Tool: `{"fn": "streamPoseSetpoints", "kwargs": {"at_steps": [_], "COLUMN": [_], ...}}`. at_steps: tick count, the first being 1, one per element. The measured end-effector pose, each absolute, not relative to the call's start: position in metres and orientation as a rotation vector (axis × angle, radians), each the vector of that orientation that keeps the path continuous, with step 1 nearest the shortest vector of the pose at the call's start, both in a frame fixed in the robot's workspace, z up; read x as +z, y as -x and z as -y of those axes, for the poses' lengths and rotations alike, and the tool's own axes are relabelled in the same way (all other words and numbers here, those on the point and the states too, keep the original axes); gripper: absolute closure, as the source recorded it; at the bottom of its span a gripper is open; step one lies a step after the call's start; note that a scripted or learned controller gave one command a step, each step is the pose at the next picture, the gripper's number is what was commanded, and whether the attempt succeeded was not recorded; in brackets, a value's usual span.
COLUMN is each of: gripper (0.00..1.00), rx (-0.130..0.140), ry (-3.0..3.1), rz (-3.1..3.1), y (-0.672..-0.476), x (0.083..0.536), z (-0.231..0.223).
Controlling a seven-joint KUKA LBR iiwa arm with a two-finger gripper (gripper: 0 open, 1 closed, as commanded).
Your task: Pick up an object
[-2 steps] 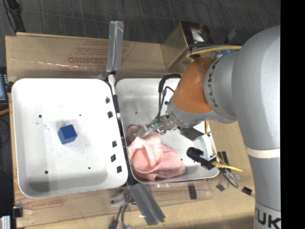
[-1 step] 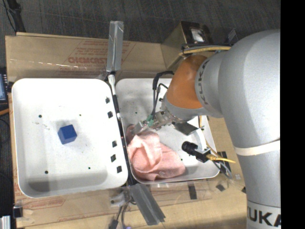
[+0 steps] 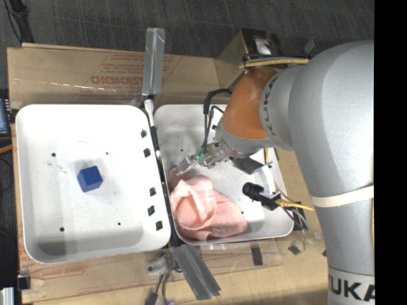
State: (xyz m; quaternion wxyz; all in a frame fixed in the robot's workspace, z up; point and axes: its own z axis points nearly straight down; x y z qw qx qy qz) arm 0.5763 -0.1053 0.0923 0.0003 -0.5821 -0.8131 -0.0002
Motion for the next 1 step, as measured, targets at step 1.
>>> {"fn": "streamPoseSetpoints", "kwargs": {"at_steps": [1], "gripper": [0.00], "rx": [0.001], "ry": [1.833], "rz": [2.547], "y": [-0.5049], "x": [0.0912], "z": [0.1125]}}
